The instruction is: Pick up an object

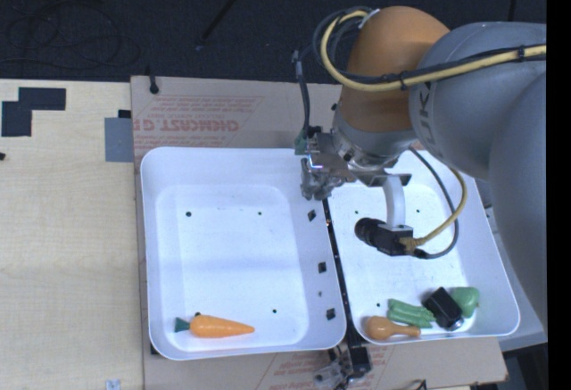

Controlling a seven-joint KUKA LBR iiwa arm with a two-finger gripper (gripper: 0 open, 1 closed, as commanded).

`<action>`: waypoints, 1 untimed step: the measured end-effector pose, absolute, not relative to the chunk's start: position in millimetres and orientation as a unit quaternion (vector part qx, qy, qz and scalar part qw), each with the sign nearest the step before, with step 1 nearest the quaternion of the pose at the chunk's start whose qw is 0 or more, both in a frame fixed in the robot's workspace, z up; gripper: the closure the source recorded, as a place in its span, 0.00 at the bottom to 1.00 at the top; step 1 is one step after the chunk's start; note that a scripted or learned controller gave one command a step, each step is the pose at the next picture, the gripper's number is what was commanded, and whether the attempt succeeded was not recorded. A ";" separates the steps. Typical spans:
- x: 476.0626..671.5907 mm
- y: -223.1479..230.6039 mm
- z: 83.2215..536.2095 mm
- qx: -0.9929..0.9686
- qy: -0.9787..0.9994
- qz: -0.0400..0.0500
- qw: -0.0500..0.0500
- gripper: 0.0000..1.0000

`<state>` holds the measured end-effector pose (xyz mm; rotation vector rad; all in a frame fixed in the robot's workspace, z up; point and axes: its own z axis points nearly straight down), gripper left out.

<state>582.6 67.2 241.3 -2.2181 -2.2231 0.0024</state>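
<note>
end effector (314, 176) above bin divider, far end; grip state cannot be told | carrot (219, 327) alone in left bin (232, 236): likely the easiest pick | clustered toys (412, 313) crowd the near corner of right bin (419, 277)

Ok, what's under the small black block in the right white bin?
The small black block lies across green toy vegetables, which stick out either side; what's beneath its middle is covered.
</note>
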 end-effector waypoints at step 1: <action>638.2 66.0 264.6 -0.706 -0.709 -0.001 -0.001 1.00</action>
